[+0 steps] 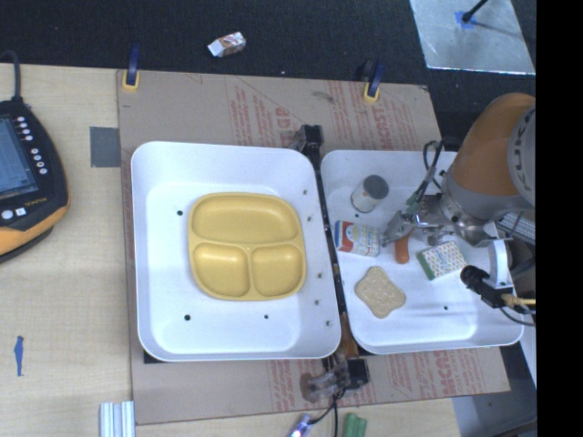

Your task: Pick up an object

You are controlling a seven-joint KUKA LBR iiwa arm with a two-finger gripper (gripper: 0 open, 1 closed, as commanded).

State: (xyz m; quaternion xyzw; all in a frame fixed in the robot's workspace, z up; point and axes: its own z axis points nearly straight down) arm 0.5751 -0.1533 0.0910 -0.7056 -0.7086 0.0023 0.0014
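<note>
The right bin [419, 330] holds a tan toast-shaped piece [379, 292], a small grey can [371, 190], a white packet with red and blue print [357, 238], a small orange piece [402, 249] and a green-checked flat block [442, 259]. My gripper [407, 226] hangs low over the bin's middle, just above the orange piece and left of the checked block. I see nothing held between its fingers.
The left bin [159, 321] holds a yellow three-part plate [246, 245]. A teach pendant [27, 180] lies on the bench at far left. Clamps [370, 82] pin the cardboard at the back. The arm's grey and orange body [492, 162] covers the right bin's right side.
</note>
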